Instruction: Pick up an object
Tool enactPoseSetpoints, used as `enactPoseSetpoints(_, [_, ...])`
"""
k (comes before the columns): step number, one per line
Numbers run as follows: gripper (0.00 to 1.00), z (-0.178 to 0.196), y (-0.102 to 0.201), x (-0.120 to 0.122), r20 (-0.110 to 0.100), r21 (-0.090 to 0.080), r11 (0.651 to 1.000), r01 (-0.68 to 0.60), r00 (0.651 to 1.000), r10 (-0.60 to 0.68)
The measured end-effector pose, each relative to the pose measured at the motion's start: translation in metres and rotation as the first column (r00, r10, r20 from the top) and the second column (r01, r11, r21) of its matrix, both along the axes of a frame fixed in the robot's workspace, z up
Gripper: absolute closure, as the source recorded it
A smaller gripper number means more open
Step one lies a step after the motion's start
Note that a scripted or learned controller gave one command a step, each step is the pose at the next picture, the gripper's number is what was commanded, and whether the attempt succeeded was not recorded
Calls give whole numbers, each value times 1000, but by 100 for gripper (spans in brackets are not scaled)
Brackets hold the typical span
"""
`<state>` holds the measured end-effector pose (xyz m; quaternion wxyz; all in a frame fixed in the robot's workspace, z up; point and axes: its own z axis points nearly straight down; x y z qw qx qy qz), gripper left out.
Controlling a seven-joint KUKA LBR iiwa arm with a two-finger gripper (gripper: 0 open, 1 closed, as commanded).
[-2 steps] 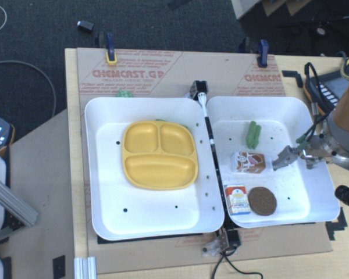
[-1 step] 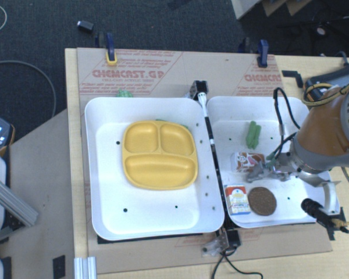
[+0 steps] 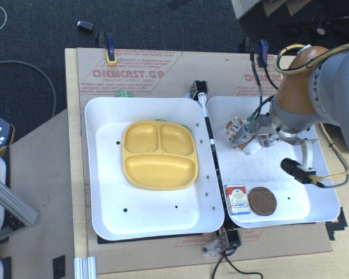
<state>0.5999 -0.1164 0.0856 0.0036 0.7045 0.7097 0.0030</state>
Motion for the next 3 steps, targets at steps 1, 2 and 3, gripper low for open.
enactPoseSetpoints(1, [0, 0, 17, 24, -5, 0, 1000, 4, 1000, -4])
enactPoseSetpoints(2, [0, 103, 89, -90, -15, 6, 1000, 2, 1000, -2])
enactPoseSetpoints(3, [100, 109, 85, -85, -10, 2, 1000, 7, 1000, -7])
